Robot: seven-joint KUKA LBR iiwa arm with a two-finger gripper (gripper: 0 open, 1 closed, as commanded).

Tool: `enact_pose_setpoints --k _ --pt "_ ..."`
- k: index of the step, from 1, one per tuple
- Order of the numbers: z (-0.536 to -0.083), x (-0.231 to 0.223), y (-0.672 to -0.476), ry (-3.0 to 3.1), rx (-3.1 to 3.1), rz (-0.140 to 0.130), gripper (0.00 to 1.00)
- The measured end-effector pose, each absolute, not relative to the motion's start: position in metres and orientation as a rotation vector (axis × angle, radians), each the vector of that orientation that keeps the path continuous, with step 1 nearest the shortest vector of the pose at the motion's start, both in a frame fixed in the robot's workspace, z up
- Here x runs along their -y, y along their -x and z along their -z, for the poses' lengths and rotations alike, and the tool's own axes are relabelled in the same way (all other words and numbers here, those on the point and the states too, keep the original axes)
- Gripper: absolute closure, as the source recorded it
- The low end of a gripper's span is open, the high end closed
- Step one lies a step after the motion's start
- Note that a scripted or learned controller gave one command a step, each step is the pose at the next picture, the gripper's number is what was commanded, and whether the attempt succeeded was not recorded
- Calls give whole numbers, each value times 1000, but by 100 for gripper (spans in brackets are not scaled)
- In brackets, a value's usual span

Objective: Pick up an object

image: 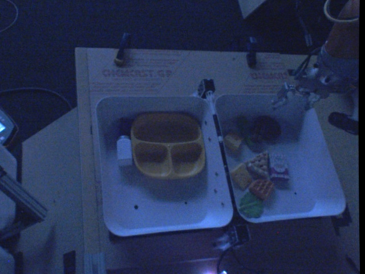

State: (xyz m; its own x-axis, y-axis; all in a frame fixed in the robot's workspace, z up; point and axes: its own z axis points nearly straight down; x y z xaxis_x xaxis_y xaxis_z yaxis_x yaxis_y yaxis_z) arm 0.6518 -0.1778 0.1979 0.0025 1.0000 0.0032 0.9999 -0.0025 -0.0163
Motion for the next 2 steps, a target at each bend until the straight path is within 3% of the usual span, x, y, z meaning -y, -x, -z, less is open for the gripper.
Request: enact_pose_setpoints --k 1,2 --pt "-208 177 -655 2221 2221 0 0" --pt "-162 174 -662 2215 2221 -5 0"
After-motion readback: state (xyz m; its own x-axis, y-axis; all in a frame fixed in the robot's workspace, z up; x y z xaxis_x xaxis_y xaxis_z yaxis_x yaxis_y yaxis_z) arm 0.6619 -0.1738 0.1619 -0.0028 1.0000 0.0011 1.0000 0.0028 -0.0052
